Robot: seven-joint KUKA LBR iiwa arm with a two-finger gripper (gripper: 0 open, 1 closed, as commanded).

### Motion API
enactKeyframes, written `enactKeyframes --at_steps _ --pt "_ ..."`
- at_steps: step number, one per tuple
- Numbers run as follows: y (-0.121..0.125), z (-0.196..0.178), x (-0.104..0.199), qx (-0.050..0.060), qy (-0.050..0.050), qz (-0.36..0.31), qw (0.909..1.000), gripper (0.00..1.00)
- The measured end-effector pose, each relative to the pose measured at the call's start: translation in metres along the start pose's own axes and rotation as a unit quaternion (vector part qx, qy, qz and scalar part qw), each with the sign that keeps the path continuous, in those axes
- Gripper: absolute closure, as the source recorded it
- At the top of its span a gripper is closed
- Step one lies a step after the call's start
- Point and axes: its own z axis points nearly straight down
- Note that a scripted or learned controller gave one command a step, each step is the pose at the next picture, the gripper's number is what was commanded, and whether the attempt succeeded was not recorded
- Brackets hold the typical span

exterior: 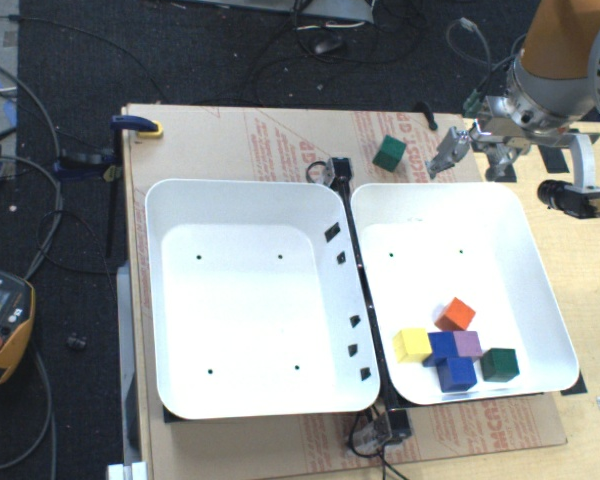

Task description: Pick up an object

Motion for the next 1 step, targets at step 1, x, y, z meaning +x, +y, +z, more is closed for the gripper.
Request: enactKeyframes --at_steps 1 --pt "-0.0152 0.1414 -0.0690 0.007 0.001 0.003 1.0000 0.00"
